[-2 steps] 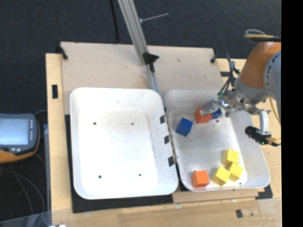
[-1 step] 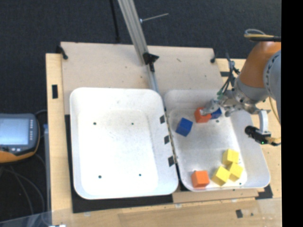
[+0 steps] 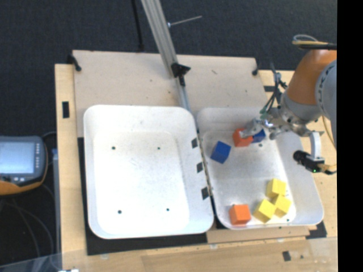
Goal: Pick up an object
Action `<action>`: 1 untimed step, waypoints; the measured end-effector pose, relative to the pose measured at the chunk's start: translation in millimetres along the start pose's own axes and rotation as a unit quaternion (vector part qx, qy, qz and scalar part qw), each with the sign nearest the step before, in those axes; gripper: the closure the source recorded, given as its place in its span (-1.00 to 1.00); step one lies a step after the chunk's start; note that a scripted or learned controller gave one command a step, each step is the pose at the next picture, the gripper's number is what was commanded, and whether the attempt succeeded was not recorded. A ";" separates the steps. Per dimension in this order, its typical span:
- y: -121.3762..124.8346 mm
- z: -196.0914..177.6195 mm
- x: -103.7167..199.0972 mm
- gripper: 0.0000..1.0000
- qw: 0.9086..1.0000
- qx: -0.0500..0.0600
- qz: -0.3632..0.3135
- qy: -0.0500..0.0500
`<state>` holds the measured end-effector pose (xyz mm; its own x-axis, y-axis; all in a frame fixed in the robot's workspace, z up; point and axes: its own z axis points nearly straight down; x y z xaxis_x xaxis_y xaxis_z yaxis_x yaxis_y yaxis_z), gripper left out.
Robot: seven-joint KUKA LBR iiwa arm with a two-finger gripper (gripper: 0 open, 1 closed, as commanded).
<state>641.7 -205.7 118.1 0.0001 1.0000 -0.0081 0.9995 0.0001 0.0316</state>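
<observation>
End effector (image 3: pixel 253 134) sits at the small orange-red block (image 3: pixel 243 138); grip state unclear. Block looks light, rigid: pinch its flat sides.

Arm (image 3: pixel 309 86) is reaching in from the right, orange band up top, wrist angling down-left. Gripper (image 3: pixel 249 135) is sitting low w/ fingers closing on orange block (image 3: pixel 243 137).

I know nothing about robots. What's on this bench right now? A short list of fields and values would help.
arm: reaches in from the right
tool: low over the right bin, at an orange-red block
blue cube: right bin, near its left wall
orange cube: right bin, front edge
yellow blocks: clustered right of the orange cube
left bin: white, beside the right bin
</observation>
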 end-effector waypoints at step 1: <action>-0.5 0.5 -0.4 -1.00 1.000 0.001 0.000 0.000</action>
<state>641.3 -206.1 117.5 0.0010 1.0000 -0.0076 0.9995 -0.0008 0.0301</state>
